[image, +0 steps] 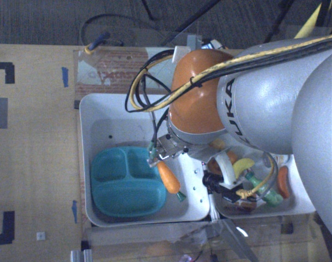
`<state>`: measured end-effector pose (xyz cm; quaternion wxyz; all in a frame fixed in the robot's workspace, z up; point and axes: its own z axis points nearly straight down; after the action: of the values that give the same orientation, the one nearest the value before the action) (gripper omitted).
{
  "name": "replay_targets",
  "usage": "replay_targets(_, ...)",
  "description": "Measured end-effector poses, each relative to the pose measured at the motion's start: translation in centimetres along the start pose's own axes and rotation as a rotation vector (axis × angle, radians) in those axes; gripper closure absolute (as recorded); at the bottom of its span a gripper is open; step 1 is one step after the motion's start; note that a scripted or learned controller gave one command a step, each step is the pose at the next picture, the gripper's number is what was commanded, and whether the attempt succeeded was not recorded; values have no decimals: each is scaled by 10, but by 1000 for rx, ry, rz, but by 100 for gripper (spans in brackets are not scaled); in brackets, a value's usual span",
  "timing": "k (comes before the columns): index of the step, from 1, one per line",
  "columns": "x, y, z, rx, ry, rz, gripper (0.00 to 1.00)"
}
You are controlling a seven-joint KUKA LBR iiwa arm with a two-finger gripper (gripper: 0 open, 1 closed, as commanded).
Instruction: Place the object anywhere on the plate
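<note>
A teal divided plate lies in the left white bin, near its front. An orange toy carrot with a green tip hangs slantwise over the plate's right edge. Its thick end is up at my gripper, which is shut on that end just above the plate's upper right corner. The grey arm with its orange band comes in from the right and covers much of the bins.
The right bin holds several toys, among them a yellow banana, a red piece and a green piece. The left bin's back half is bare white floor. Cables loop above the wrist.
</note>
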<state>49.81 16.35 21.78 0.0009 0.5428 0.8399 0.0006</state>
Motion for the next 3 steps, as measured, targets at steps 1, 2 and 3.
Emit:
replay_targets(1, 0, 0, 0, 0, 0, 0, 0)
replay_targets(2, 0, 1, -10, -3, -1, 1, 100)
replay_targets(3, 12, 70, -10, -2, 0, -161, 100)
